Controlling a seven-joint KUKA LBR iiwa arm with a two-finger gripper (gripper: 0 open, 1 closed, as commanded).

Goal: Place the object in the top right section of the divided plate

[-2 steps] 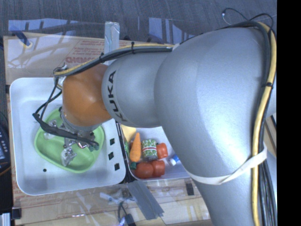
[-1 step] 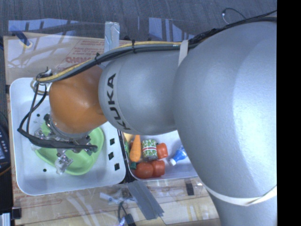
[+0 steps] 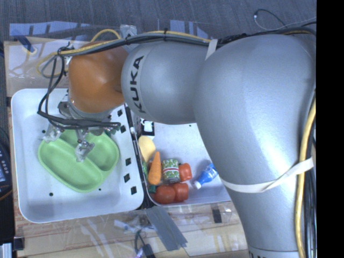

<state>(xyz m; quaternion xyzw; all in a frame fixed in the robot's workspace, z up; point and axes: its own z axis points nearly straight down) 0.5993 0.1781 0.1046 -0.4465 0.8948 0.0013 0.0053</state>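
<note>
- The grey arm [image 3: 215,90] sweeps in from the right and fills most of the scene, its orange band [image 3: 94,82] sitting over the top of the left bin [image 3: 27,198].
- The gripper [image 3: 81,149] hangs below that band, right over the green divided plate [image 3: 75,168] that lies in the left bin.
- The gripper's tip sits over the plate's upper middle, close to the ridge between its sections; whether it touches the plate I cannot say.
- The tip is small and blurred from here, so I cannot tell how the claw stands, nor whether anything is in it.
- A pale, clear-looking bit [image 3: 51,136] shows at the plate's upper left edge; it may be part of the gripper's frame or a small thing, and the view is too poor to settle it.
- The right bin [image 3: 183,136] holds a cluster of toy food near its lower left corner: a yellow piece [image 3: 146,147], an orange carrot [image 3: 155,168], a small green-labelled can [image 3: 171,170], a red piece [image 3: 185,172] beside it and a red tomato-like lump [image 3: 169,192] below.
- A blue and white bottle [image 3: 204,177] lies just to the right of that cluster, partly under the arm.
- Strips of grey tape [image 3: 164,224] cross the wooden bench [image 3: 97,233] beneath the bins.
</note>
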